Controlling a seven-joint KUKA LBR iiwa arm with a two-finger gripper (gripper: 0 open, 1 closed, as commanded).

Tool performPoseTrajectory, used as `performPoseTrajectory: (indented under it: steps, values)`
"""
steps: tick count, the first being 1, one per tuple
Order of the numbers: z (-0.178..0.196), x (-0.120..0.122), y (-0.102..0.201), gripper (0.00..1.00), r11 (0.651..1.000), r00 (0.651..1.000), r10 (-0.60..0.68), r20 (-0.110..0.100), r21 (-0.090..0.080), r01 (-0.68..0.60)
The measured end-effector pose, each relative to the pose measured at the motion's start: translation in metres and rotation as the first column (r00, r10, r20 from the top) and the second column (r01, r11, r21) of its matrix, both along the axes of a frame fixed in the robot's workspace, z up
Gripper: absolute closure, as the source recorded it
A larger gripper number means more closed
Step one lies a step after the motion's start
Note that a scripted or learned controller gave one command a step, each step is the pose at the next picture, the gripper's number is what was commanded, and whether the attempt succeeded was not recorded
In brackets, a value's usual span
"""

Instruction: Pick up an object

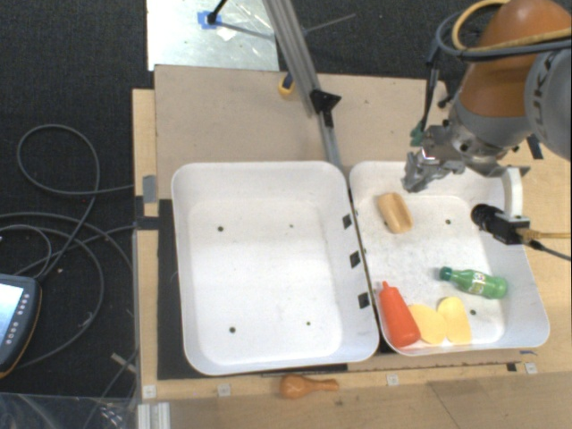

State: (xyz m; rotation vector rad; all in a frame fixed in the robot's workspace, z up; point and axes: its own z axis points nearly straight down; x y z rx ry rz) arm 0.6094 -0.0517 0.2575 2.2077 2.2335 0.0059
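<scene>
Camera view: a slanted look down on the bench, with the arm reaching in from the right.
Nearest object: a tan bread-roll-shaped piece (pixel 393 212) lay in the right bin's (pixel 527 302) upper left part, close to the divider between the bins.
Other objects in the right bin: a small green bottle (pixel 474 281) lay on its side toward the right wall; a red-orange carrot-shaped piece (pixel 398 315) rested along the left wall near the front corner; two pale yellow pieces (pixel 444 320) lay side by side just right of the carrot, touching it.
Gripper: the gripper (pixel 418 179) hung over the right bin's back edge, just above and right of the tan roll, apart from it.
Gripper state: cannot tell whether it was open or closed; nothing was seen held in it.
Arm: the grey arm with its orange band (pixel 518 38) leaned in from the upper right.
Left bin: the left bin (pixel 192 266) sat touching the right one along a shared edge.
Outside the bins: a tan pear-shaped object (pixel 304 384) lay on the bench in front of the left bin.
Floor at left: black cables (pixel 63 231) looped beside a handheld pendant (pixel 16 315).
</scene>
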Motion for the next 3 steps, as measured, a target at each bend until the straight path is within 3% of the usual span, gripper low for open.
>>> performPoseTrajectory:
  steps: [2,3]
  values:
    - [-0.009,0.024,0.089,1.0,1.0,1.0,-0.001,0.0,0.0,0.001]
    - [-0.018,0.025,0.141,1.0,1.0,1.0,-0.001,-0.002,0.0,0.001]
